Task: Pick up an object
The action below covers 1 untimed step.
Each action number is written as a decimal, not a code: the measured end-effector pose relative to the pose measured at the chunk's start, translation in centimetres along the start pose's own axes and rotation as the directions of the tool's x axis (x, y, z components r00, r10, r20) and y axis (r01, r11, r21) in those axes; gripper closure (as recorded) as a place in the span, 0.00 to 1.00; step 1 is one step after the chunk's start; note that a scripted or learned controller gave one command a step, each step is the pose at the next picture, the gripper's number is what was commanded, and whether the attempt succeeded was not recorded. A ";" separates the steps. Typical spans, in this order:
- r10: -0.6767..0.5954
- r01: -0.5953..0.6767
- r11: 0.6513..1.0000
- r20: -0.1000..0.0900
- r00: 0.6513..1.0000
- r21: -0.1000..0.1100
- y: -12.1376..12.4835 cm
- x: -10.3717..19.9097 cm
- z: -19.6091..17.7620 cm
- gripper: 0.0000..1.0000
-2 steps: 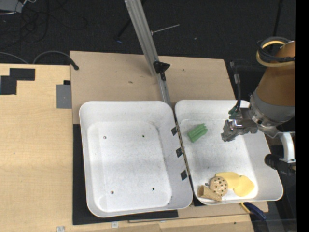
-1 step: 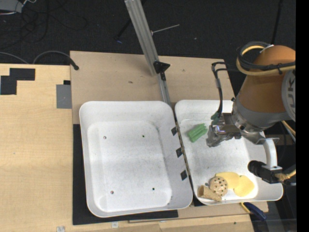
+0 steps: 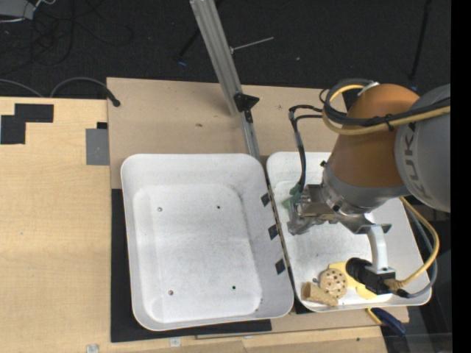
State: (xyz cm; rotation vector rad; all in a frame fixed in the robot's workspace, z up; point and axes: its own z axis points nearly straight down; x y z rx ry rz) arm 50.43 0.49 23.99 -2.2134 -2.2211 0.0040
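At lower right, a tan perforated piece (image 3: 330, 284) and a yellow piece (image 3: 366, 293) lie together in the near corner of the right bin (image 3: 346, 306), probably stopped there by its walls. The end effector (image 3: 298, 218) sits up-frame and left of them, well apart, beside the bin's left wall; whether it is clenched or released cannot be told

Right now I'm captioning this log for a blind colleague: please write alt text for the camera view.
The grey and orange arm reaches from the right over the right bin, its gripper near that bin's left wall. A brown dotted disc, a tan wedge and a yellow piece lie at the bin's front.
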 end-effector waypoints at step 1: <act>-0.002 0.002 1.000 0.000 1.000 -0.003 -0.4 5.4 -0.6 1.00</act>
